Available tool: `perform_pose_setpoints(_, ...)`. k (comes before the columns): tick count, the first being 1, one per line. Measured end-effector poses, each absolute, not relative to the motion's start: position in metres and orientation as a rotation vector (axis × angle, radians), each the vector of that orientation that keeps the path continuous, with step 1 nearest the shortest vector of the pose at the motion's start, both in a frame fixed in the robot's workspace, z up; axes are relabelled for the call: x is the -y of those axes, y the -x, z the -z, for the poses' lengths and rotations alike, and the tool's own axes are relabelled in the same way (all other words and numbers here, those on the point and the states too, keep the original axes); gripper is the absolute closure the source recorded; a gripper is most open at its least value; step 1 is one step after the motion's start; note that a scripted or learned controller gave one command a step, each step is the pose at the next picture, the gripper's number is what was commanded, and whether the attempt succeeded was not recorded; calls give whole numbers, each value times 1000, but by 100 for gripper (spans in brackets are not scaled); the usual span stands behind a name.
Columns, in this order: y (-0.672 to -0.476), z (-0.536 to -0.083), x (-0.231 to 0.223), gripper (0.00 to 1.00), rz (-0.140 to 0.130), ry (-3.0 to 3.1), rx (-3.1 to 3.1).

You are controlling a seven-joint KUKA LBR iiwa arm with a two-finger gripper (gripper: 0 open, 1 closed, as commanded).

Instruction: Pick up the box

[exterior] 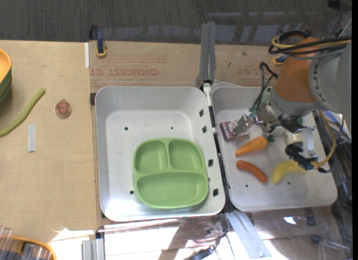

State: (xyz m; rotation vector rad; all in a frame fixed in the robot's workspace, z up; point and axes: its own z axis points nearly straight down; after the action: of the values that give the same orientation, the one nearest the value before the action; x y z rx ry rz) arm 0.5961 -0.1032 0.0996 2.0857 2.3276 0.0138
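Wooden bench carries two shallow white bins side by side, with dark carpet beyond its far edge. From the one overhead view, the left bin holds a green divided plate. The right bin holds an orange carrot, a red sausage-shaped piece nearer, a yellow banana to their right, and the box, small and purplish, lying near the bin's left wall. The gripper hangs at the box's right end, touching or just above it; whether it is parted, together or clamped on the box I cannot tell. The box looks light and stiff, probably thin card that could dent, so a gentle pinch across its narrow sides seems wisest.
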Motion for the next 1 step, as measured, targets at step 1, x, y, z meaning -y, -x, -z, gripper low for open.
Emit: perform_pose_setpoints(1,-659,-192,88,0,2,-2135,-2302)
